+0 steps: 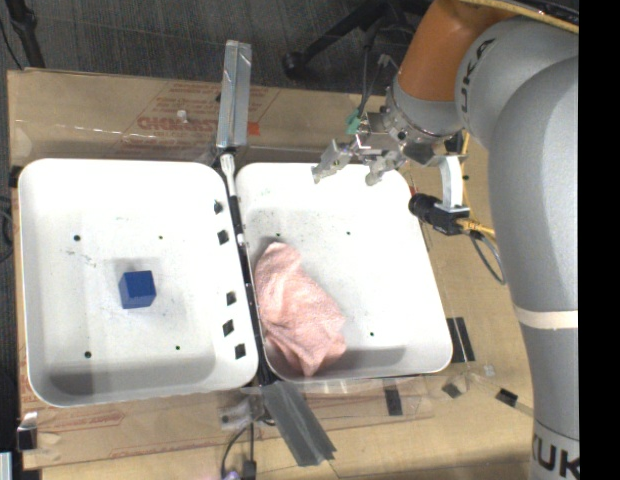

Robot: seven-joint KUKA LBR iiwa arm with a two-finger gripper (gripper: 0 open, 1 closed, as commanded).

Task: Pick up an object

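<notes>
- Gripper (352, 167): at the far edge of the right bin (390, 258), fingers spread apart with nothing between them.
- Pink cloth (296, 309): crumpled, lying in the right bin against its left wall, toward the near side; well apart from the gripper.
- Blue cube (137, 289): sitting in the left bin (60, 198), left of centre.
- Arm (520, 168): grey with an orange band, entering from the right above the desk (110, 108).
</notes>
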